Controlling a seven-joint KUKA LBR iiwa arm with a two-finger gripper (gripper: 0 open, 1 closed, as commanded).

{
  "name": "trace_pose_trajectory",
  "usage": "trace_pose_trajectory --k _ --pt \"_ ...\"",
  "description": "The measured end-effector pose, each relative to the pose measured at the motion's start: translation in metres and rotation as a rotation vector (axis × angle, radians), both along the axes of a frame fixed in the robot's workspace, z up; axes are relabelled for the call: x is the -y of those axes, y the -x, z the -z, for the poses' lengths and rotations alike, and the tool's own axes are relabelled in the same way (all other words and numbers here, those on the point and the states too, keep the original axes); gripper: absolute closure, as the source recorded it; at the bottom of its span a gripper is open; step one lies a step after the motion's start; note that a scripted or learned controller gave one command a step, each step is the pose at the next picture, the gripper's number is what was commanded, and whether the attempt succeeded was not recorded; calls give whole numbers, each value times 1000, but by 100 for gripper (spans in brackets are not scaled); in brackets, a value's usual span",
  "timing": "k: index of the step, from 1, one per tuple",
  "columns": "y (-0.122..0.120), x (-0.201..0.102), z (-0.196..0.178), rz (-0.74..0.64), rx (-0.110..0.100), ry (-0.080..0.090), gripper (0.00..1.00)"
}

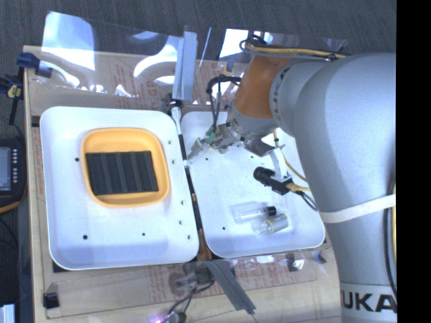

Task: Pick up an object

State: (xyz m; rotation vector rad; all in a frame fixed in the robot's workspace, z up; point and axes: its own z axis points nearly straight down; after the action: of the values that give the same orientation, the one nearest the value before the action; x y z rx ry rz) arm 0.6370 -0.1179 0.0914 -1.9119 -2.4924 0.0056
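Note:
In the right bin point(222, 237), near its front edge, lie two small clear bottles side by side. One has a black cap point(253, 212) and the other looks yellowish point(272, 225). My gripper point(202, 144) is low over the back left corner of that bin, close to the divider between the bins. It is well apart from the bottles. The grey arm with its orange band point(259, 93) covers the bin's back right part. A black connector point(264, 176) with a cable hangs from the arm over the middle of the bin.
The left bin point(64, 227) holds a yellow tray point(124, 140) with a dark ribbed insert point(124, 172). Clear plastic panels point(67, 36) and an upright metal bracket point(184, 62) stand behind the bins. A black device point(10, 170) sits at the left edge.

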Motion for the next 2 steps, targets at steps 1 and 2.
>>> trace_pose_trajectory --k 1,2 --pt "137 15 1 -75 -3 -5 0" --pt "155 33 -168 -182 5 -1 0"
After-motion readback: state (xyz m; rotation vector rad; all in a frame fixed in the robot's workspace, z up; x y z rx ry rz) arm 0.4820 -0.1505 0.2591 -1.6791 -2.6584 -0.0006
